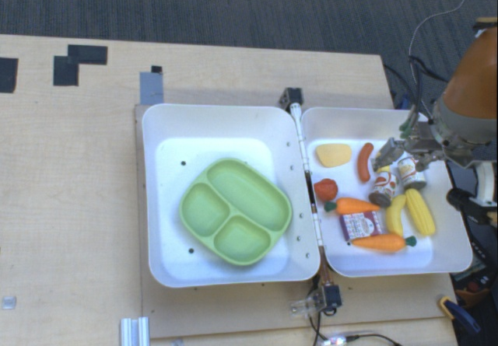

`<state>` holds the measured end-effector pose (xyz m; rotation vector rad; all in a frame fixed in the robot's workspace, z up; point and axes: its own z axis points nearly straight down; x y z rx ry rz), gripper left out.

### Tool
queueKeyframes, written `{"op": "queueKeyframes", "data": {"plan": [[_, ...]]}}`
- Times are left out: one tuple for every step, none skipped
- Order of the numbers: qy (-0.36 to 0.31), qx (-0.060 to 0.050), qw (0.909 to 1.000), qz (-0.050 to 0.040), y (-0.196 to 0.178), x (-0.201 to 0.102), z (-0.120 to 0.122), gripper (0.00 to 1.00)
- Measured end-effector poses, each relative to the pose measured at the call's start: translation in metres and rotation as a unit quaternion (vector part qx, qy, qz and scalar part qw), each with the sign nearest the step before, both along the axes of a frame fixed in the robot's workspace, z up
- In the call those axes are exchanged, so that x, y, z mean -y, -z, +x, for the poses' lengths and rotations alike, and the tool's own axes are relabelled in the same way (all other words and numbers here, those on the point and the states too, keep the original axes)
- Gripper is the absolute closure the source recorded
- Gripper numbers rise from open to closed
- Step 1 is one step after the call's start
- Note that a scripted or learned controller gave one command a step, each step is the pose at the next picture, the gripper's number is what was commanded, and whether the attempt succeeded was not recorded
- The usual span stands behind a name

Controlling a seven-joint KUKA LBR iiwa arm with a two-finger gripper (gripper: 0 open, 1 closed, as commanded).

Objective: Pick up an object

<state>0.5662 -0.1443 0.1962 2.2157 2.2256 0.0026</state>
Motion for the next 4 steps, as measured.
{"op": "queueKeyframes", "data": {"plan": [[0.001, 0.003, 1.0, -0.0011, 0.109, -0.001, 0.003, 0.0], [0.0, 0.006, 1.0, -0.0013, 0.097, -0.001, 0.005, 1.0], [0.0, 0.001, 1.0, 0.0002, 0.011, -0.08, -0.044, 1.0], [0.001, 0.0, 1.0, 0.0005, -0.007, -0.092, -0.079, 1.0]]}}
